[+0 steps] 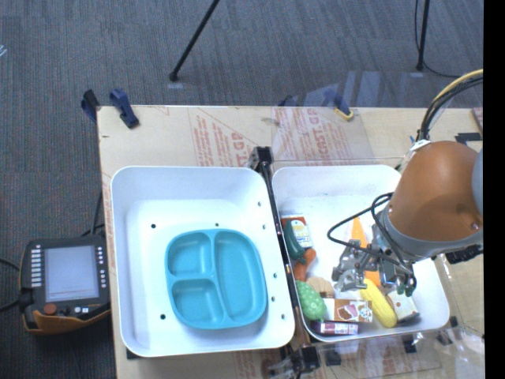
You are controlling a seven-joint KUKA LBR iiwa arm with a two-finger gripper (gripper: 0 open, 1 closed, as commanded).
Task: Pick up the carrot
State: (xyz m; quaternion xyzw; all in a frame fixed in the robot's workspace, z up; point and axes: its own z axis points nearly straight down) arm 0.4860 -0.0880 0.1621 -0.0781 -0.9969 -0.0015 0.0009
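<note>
1. On the bench (pixel 229 136), cardboard-topped over grey carpet: two white bins side by side; tripod legs (pixel 197 30) behind; a teach pendant (pixel 67 279) on the floor at left.
2. Left bin (pixel 134 212): one blue divided plate (pixel 215 279).
3. Right bin (pixel 331 184): a green toy (pixel 310 300), a yellow corn cob (pixel 379 304), small cartons (pixel 349 310), and the carrot (pixel 357 231) just beside the wrist.
4. Gripper (pixel 364 273): low among the toys, under the orange band (pixel 438 196); whether its fingers are spread or pinching, I cannot tell.

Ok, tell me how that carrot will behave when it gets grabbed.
The carrot looks like a stiff, light toy. Its tapered, rounded shape may slip or roll between the fingers. It lies close under the gripper, among crowded items, so neighbours may get nudged.
</note>
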